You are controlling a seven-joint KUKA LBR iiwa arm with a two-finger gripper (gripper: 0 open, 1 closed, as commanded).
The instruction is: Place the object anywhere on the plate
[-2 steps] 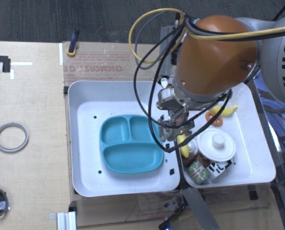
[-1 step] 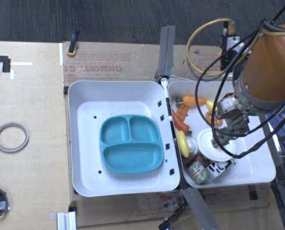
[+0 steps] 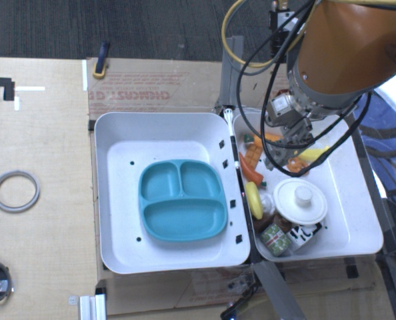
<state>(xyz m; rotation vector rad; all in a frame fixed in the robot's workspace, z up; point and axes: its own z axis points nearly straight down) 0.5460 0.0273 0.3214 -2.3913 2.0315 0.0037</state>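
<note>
Two white bins sit side by side on the bench. Arm (image 3: 348,42), grey with orange band, hangs over the far part of the right bin (image 3: 358,235); gripper (image 3: 293,129) sits low there, among black cables, jaws hidden, cannot tell their state. Left bin (image 3: 111,179) holds a teal divided plate (image 3: 183,200), three sections, nothing on it. Right bin clutter: white lidded pot (image 3: 301,201) near the middle, yellow banana (image 3: 253,200) left of it by the bin wall, orange pieces (image 3: 253,160) farther back, green packet (image 3: 275,240) at the near edge. Tape ring (image 3: 15,191) lies on the bench far left.
</note>
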